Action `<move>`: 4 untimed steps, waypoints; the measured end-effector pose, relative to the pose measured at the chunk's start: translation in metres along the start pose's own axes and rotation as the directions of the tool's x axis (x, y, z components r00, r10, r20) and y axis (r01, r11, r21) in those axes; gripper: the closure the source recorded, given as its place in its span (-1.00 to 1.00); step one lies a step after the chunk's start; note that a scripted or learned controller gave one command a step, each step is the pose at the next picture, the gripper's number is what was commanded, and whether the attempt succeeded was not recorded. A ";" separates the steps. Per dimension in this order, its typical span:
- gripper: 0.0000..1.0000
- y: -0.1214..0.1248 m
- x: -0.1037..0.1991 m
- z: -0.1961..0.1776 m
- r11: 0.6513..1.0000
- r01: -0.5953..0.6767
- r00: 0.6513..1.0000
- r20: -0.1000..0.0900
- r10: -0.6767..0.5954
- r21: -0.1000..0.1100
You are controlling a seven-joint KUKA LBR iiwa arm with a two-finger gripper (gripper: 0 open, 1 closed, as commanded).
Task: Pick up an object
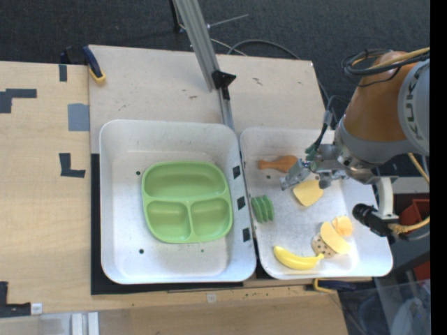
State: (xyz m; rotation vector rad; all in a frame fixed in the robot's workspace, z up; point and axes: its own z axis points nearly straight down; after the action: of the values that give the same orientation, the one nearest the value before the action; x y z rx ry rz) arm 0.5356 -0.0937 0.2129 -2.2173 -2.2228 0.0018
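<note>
The right bin (pixel 363 260) holds several toy foods. An orange piece (pixel 278 164) lies near its upper left, a yellow cheese wedge (pixel 308 192) in the middle, a green ribbed piece (pixel 262 209) by the left wall. A yellow banana (pixel 296 259) and a pale yellow holed piece (pixel 332 238) lie near the front. My gripper (pixel 305 175) hangs over the bin's middle, just above the cheese wedge and right of the orange piece. Nothing is visibly held between its fingers.
The left bin (pixel 119 187) holds a green divided plate (pixel 186 201). A grey pole (pixel 202 40) slants down to the bins' shared wall. The arm's grey and orange body (pixel 380 117) covers the right bin's upper right corner.
</note>
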 end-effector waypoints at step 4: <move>-1.00 0.005 -0.005 0.119 1.000 -0.002 1.000 0.001 0.002 -0.006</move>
State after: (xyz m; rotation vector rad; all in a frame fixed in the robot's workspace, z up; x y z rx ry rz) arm 0.5405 -0.0991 0.0937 -2.2231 -2.2241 -0.0045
